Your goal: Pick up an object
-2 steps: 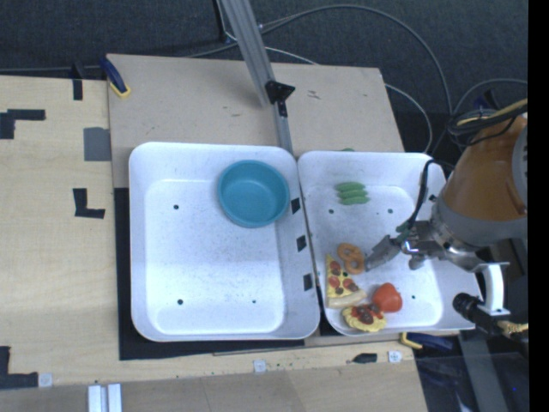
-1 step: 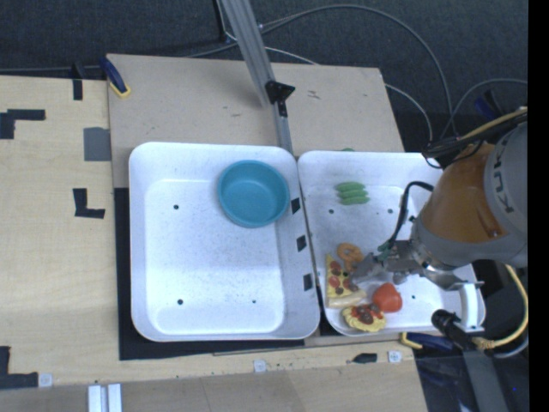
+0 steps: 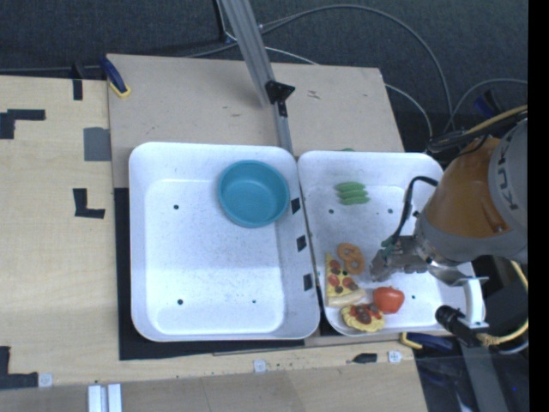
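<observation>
The right bin [image 3: 377,166] holds a green pea pod [image 3: 351,193] near its back, a brown pretzel [image 3: 350,254], a pizza slice [image 3: 340,285], a red tomato [image 3: 389,299] and a yellow toy plate of food [image 3: 363,318] at the front. My gripper [image 3: 380,267] hangs low over the right bin's front part, just right of the pretzel and above the tomato. Nothing shows between its tips. A blue bowl [image 3: 253,193] sits upright in the back right corner of the left bin [image 3: 171,256].
A grey metal pole [image 3: 253,41] slants down from the top to the gap between the bins. Black cables [image 3: 412,67] loop over the dark floor at the back right. The arm's orange band [image 3: 467,200] overhangs the right bin's right rim.
</observation>
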You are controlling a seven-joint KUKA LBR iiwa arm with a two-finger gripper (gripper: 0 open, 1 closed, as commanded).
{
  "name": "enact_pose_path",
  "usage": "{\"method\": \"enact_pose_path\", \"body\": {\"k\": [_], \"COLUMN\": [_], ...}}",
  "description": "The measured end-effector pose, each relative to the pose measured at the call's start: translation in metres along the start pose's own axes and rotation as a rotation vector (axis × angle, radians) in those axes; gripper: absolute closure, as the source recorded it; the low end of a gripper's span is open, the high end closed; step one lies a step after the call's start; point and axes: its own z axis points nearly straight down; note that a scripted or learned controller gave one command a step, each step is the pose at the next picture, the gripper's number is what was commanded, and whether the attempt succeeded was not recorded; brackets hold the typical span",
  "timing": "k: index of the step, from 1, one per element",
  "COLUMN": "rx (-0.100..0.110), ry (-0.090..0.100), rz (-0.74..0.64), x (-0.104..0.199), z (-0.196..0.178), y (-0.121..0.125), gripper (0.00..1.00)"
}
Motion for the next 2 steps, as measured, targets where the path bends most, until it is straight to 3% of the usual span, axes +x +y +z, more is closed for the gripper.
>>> {"method": "enact_pose_path", "body": {"k": [2], "rx": [-0.006], "ry": [-0.001], "rz": [0.000], "x": [-0.005], "z": [-0.106], "y": [0.000], "gripper": [1.00]}}
